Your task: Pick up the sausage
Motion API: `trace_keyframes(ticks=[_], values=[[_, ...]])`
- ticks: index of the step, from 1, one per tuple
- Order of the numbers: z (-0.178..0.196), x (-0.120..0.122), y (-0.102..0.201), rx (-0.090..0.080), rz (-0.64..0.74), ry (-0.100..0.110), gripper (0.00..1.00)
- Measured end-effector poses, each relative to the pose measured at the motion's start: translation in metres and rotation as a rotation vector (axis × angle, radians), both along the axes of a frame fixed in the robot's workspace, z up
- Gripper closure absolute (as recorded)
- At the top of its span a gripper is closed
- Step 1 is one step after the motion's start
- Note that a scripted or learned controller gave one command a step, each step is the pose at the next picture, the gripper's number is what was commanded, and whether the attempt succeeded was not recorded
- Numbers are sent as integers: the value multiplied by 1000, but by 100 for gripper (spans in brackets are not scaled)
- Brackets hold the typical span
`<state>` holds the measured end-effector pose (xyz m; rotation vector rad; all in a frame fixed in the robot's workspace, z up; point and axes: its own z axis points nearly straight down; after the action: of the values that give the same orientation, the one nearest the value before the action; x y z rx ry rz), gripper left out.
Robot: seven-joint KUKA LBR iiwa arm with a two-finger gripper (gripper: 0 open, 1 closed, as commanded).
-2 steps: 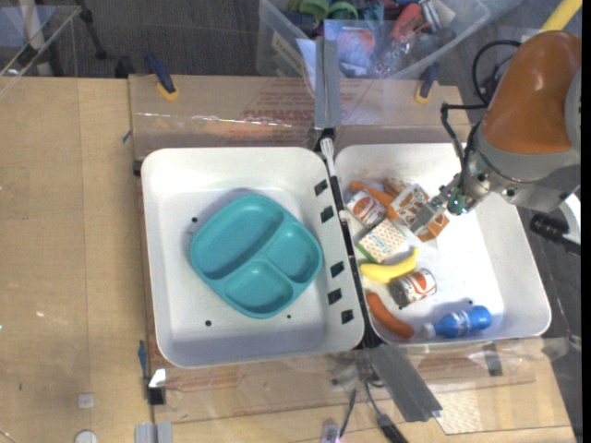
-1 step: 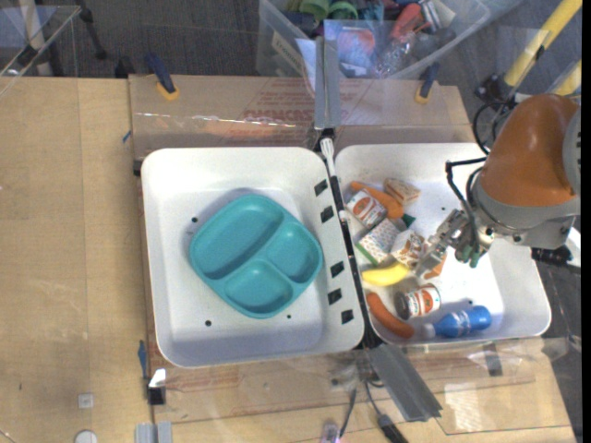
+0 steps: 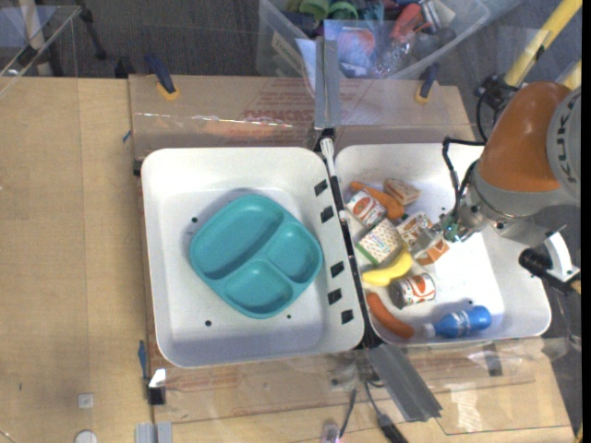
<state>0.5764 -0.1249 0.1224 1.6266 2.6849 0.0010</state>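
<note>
The sausage [image 3: 388, 315], a red-orange curved link, lies in the right bin [image 3: 517, 289] at its front left corner, by the divider. A small can [image 3: 413, 290] and a yellow banana [image 3: 388, 268] lie just behind it. My gripper [image 3: 451, 228] hangs low over the middle of the right bin, up and to the right of the sausage and apart from it. Its tip is close to a small box [image 3: 417, 233] and an orange piece [image 3: 434, 252]. Nothing can be seen held in it.
The right bin also holds a blue bottle [image 3: 462, 322], a patterned box [image 3: 379, 243], another can [image 3: 367, 211], an orange stick-shaped item [image 3: 380, 200] and a brown block [image 3: 402, 192]. A teal divided plate [image 3: 256, 256] sits in the left bin [image 3: 171, 247]. A clear tub of toys [image 3: 369, 17] stands behind.
</note>
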Motion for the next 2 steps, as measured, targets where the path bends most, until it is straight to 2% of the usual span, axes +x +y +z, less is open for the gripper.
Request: trace_keyframes(ticks=[1,2], values=[[0,0,0,0,0,0,0],[16,-97,10,2,-109,5,0]])
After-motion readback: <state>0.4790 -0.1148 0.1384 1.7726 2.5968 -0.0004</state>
